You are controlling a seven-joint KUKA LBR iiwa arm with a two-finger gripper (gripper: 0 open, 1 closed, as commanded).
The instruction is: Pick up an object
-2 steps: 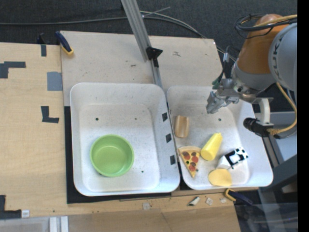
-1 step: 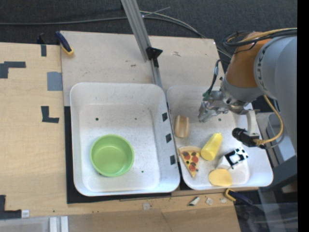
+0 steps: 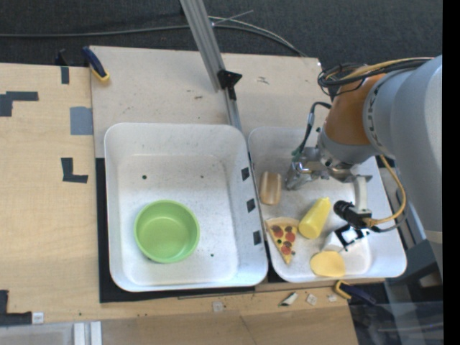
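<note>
While reaching in from the right, sits low over the right bin.

Desk (image 3: 43, 214): pale wood, with grey and dark tape marks on the left part; bears two white bins side by side on a lighter board.

Arm (image 3: 402, 121): grey, bulky, with an orange band (image 3: 348, 117) above the wrist; cables looped over the top and down the right side.

Left bin (image 3: 122, 142): shallow, white, speckled; holds one thing.

Right bin (image 3: 388, 261): shallow, white; holds the small things and the arm's tip.

Metal pole (image 3: 208, 45): grey, slanting from the top edge down to the gap between the bins, with a black clamp part-way along.

Green bowl (image 3: 167, 230): round, upright, in the lower left part of the left bin, apart from the walls.

End effector (image 3: 298, 175): metallic, down in the upper middle of the right bin, just right of the bread piece; cannot tell how far apart its tips stand; nothing seen in its hold.

Yellow bottle-shaped toy (image 3: 315, 218): lying tilted in the middle of the right bin, below the end effector.

Pizza slice (image 3: 283, 238): near the bin's left wall, just left of the yellow toy.

Yellow lemon-like piece (image 3: 328, 264): at the bin's near edge.

Bread piece (image 3: 270, 188): tan, by the left wall, above the pizza slice.

Clamp (image 3: 95, 64): blue and yellow, at the board's far left corner.
</note>
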